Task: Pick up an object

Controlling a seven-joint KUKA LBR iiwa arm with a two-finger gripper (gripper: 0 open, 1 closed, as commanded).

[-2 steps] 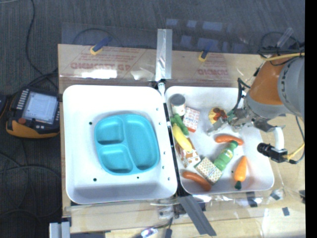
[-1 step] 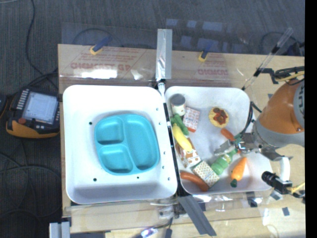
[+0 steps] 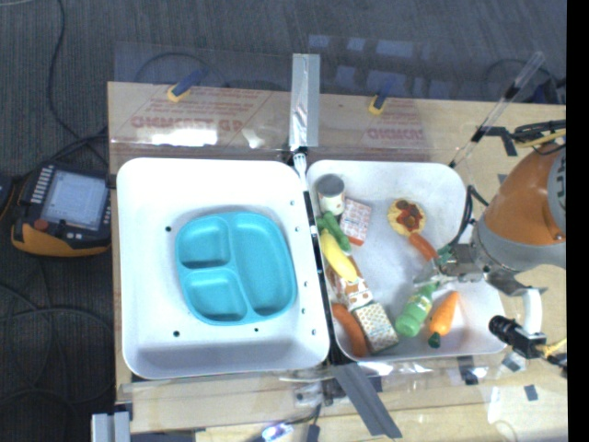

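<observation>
Faint reversed red lettering on the clear sheets behind the bins cannot be read. The wooden bench [image 3: 212, 99] stands on dark carpet. In the right bin [image 3: 442, 178], a green bottle [image 3: 416, 311] lies beside an orange carrot [image 3: 442, 316]. The gripper [image 3: 448, 263] hangs just above them; open or closed, I cannot tell.

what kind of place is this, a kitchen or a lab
Most likely a robotics lab, not a kitchen: a robot arm reaches over two white bins, toy food such as a plastic carrot fills one, and a control pendant lies on carpet.
</observation>
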